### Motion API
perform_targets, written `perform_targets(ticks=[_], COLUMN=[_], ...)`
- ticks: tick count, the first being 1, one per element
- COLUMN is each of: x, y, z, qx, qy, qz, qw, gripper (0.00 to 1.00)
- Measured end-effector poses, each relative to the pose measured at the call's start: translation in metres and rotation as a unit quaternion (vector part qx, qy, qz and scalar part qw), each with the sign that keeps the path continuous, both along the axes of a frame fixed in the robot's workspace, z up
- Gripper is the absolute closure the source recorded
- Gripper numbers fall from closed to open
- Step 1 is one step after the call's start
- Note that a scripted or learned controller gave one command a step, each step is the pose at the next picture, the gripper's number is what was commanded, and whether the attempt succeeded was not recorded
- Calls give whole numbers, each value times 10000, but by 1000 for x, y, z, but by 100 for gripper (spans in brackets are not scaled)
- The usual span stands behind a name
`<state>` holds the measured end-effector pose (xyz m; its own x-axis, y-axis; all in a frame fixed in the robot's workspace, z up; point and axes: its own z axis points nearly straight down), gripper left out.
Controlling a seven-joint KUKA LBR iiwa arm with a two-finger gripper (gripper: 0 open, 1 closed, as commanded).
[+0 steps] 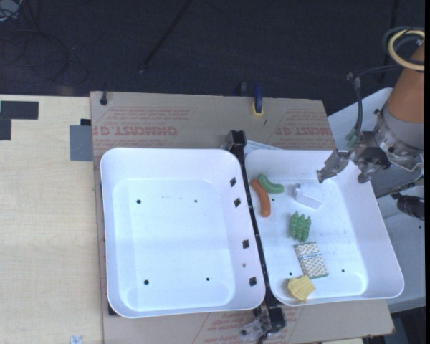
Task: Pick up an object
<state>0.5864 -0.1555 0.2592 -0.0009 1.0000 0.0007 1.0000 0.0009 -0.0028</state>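
Nearest us, at the front rim of the right bin (387, 264), lies a yellow piece (300, 288); just behind it a checked packet (312, 259); then a green block (299, 226); we cannot make out what any of them is. Against the divider an orange piece (262, 198) touches a green curved one (271, 185); a pale clear object (307, 196) barely stands out from the white floor. The gripper (346, 168) hangs above the bin's back right part, fingers spread, nothing between them; the arm (405, 99) is cut off at the right. The left bin (122, 228) sits beside.
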Motion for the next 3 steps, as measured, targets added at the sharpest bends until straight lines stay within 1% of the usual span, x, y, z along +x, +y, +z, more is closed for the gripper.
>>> perform_targets(ticks=[1,2,3], x=[-53,-20,-22], y=[9,25,21], z=[-72,-177,-162], qx=[14,2,1], qy=[48,2,8], qz=[-3,-3,-43], qw=[10000,10000,10000], gripper=[0,0,100])
